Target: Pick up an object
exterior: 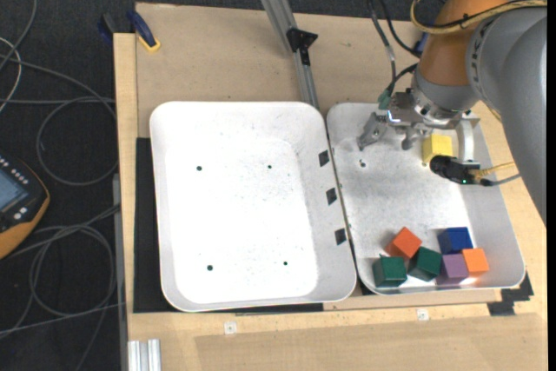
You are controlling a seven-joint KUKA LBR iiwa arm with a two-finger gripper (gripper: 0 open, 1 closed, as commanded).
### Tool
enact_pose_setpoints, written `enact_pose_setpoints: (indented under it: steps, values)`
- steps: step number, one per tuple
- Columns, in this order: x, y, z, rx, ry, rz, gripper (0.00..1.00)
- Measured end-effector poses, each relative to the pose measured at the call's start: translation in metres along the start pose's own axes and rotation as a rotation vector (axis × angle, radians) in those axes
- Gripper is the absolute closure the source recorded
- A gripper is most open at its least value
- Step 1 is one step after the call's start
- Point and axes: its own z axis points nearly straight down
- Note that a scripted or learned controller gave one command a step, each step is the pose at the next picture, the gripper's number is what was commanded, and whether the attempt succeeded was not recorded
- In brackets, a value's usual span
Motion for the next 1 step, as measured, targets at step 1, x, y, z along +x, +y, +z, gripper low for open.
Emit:
enact_pose_setpoints:
  steps: [1]
  values:
    - [0.0002,0.0026,-0.0157,-0.009,0.0,0.0,1.0]
